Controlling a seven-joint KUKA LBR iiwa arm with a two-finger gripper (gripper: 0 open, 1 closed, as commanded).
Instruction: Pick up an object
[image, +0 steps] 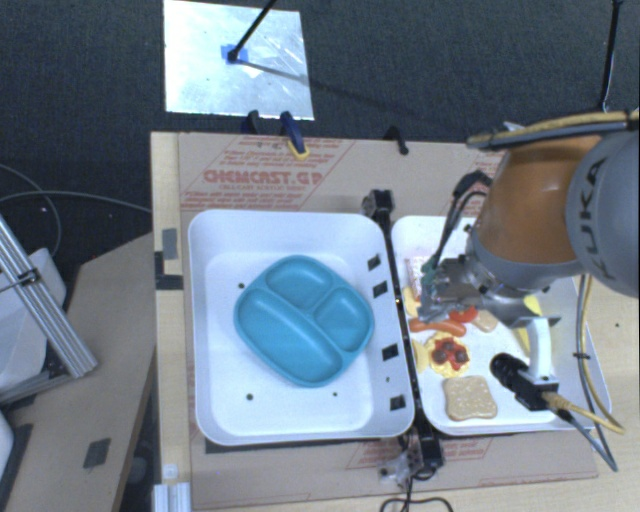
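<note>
Camera view: fingers (437, 290) low in right bin (560, 415), grip state cannot be told.
Below them lie a red-orange sausage-like piece (440, 324), a yellow-red piece (447, 352) and a toast slice (469, 397). Left bin (215, 300) holds a blue divided plate (303, 318). Both bins sit on the bench (120, 300).

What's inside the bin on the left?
The left bin holds just a blue plate with three sections. Whatever lies beneath the plate is covered.
</note>
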